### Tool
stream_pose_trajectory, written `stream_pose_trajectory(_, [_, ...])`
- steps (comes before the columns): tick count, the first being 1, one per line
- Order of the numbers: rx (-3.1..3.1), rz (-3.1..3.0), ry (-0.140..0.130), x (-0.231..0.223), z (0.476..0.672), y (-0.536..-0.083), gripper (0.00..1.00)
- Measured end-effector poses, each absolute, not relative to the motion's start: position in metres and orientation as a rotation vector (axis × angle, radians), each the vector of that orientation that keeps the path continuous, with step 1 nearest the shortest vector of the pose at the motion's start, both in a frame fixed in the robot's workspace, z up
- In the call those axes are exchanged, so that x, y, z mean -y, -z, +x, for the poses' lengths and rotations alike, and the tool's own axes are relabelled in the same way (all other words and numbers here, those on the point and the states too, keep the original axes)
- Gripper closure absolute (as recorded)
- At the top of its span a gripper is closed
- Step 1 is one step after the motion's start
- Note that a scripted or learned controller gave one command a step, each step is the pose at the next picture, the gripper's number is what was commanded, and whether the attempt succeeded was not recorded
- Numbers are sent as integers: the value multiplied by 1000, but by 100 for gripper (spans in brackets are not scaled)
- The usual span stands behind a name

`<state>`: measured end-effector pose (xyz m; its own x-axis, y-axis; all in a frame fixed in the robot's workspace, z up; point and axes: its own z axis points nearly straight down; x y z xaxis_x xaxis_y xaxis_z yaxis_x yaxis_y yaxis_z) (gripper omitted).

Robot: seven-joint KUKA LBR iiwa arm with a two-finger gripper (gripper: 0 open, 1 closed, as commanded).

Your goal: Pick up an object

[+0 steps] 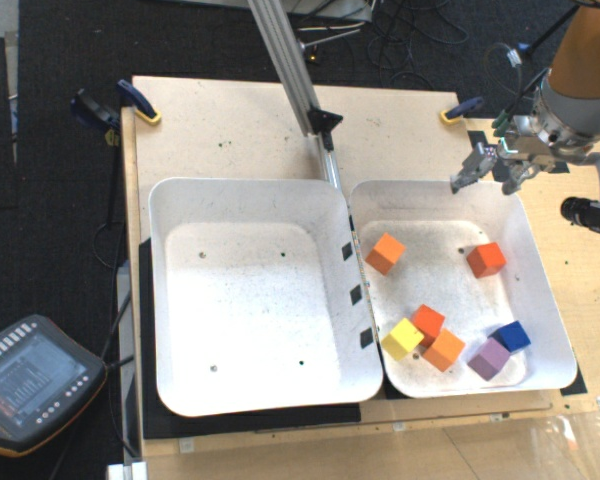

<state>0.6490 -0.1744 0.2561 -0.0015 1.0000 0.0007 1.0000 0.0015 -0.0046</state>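
Six small blocks lie in the right shallow white bin (545, 298): two orange cubes (385, 253) (443, 350), two red-orange cubes (486, 259) (428, 321), a yellow cube (402, 338), a purple cube (489, 358) and a blue cube (511, 336). I see the end effector (492, 171) above that bin's far rim, apparently carrying nothing; its state I cannot tell. The left white bin (180, 208) sits beside it on the counter (230, 128).

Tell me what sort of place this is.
Probably a robotics lab set up for grasping trials: a robot arm's claw hangs over two white bins, one holding coloured blocks, and a teach pendant lies beside the bench.
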Motion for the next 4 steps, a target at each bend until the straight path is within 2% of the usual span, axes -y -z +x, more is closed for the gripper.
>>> stream_pose_trajectory(1, [2225, -2218, -1, 174, 650, -259, 0])
stream_pose_trajectory(3, [2221, -2215, -5, 173, 651, -134, 0])
stream_pose_trajectory(4, [2223, -2217, -3, 172, 650, -93, 0])
